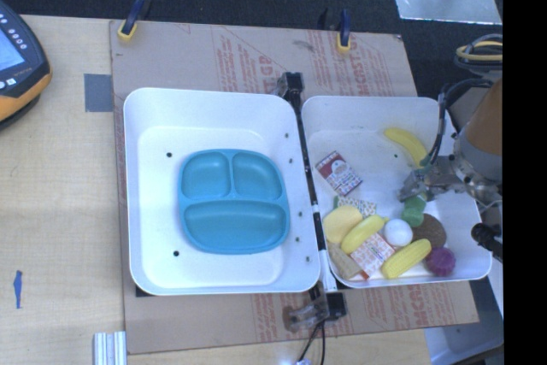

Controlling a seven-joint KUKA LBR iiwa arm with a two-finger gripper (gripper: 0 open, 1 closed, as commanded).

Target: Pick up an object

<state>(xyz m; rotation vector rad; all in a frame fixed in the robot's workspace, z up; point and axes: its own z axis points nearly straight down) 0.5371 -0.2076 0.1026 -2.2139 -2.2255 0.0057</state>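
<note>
The right bin [367, 111] holds a heap of toy food. A yellow banana [405, 144] lies near its far right. A red and white packet [339, 173] lies in its middle left. Along its near side sit a yellow slice [341, 222], a white ball [398, 232], a brown piece [432, 228], a yellow corn cob [407, 258] and a purple piece [442, 261]. A green piece [414, 210] lies just below my gripper [423, 186], which hangs low over the bin's right side, coming in from the right edge.
The left bin [149, 184] holds a blue divided plate [233, 201]. A black hinge strip [303, 175] runs between the two bins. Clamps [343, 30] pin the cardboard sheet at the back. An orange and grey device [17, 55] sits at the far left.
</note>
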